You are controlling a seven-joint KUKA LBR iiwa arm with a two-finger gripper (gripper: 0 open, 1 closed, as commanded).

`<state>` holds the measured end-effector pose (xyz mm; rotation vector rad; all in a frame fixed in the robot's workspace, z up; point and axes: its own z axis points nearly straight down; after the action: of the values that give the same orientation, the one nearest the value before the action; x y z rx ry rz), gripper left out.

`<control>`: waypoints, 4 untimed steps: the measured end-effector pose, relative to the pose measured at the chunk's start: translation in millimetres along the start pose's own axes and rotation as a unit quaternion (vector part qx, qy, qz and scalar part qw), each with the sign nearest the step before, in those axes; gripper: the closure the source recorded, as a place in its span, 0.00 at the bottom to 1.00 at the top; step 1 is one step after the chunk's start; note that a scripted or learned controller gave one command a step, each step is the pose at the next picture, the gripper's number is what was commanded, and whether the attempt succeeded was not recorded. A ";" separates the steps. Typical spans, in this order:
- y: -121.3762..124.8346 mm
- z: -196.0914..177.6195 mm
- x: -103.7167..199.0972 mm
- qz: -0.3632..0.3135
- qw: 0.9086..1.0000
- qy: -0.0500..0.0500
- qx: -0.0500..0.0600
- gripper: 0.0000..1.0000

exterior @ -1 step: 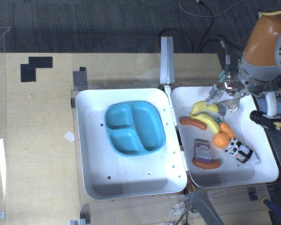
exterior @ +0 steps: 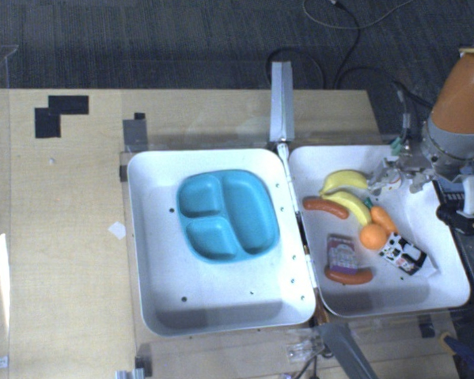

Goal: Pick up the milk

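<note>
**A:** ok so where's the milk at?

**B:** The milk (exterior: pixel 404 254) is that small black-and-white cow-print carton lying tilted in the right bin (exterior: pixel 448 288), toward its front right part. Nothing is gripping it, it's just sitting on the bin floor.

**A:** what's crowding it?

**B:** An orange (exterior: pixel 373 237) sits just left of the milk, pretty much touching its corner. A carrot (exterior: pixel 383 217) pokes up-left from the milk, right against the orange. Further up-left from the milk are two bananas (exterior: pixel 346 192), one curled above the other. A sausage (exterior: pixel 326 208) lies left of those. Left of the milk, past the orange, there's a little purple-grey packet (exterior: pixel 342 253), and a second sausage (exterior: pixel 348 276) lies just below that packet, lower-left of the milk.

**A:** and the claw?

**B:** The gripper (exterior: pixel 396 171) is up above the milk, well apart from it, near the bin's back edge beside the bananas. Honestly can't tell if it's open or closed, it's a blurry metal tangle from this angle. I don't see anything in it.

**A:** the other side?

**B:** Far left of the milk is the left bin (exterior: pixel 157 252), with a blue divided tray (exterior: pixel 226 214) sitting in it.
</note>
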<state>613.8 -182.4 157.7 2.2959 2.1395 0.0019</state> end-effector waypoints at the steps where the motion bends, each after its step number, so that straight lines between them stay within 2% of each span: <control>1: -13.3 69.2 -15.5 0.012 1.000 0.000 -0.003 0.00; 2: -82.4 67.6 -6.4 -0.004 1.000 0.000 -0.004 0.00; 3: -85.4 35.1 -20.6 -0.010 1.000 0.000 -0.001 0.00; 4: -118.1 64.1 -17.9 -0.004 1.000 -0.002 -0.011 0.00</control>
<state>494.9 -192.0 93.3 2.2718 2.1362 0.0202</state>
